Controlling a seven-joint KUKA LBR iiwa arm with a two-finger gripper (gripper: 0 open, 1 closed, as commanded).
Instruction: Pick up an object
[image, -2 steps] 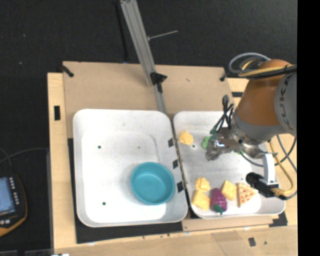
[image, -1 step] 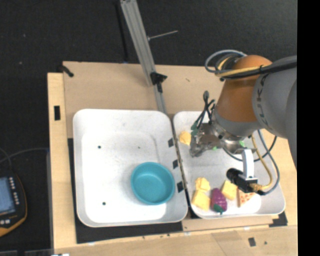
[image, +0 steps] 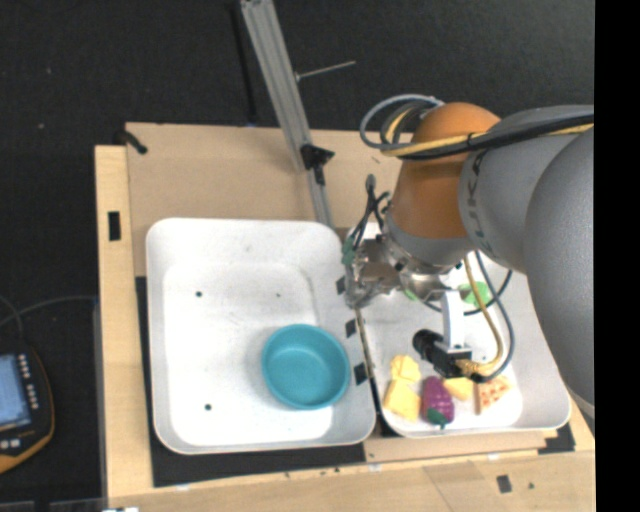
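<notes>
My gripper (image: 362, 283) hangs over the left edge of the right bin (image: 530, 415), close to the ridge between the two bins. Toy foods lie at that bin's front: a yellow piece (image: 403, 388), a purple grape bunch (image: 437, 399), a small yellow wedge (image: 459, 388) and an orange pizza slice (image: 491, 392). A green item (image: 476, 295) peeks out from behind the wrist further back. The toys lie in front of the gripper, apart from it. Much of the right bin is hidden by the arm.
A blue bowl (image: 303, 366) sits at the front right of the left bin (image: 200, 260), just left of the dividing ridge. A slanted metal pole (image: 290, 110) rises behind the bins. A handheld controller (image: 18, 395) lies off the bench at the left.
</notes>
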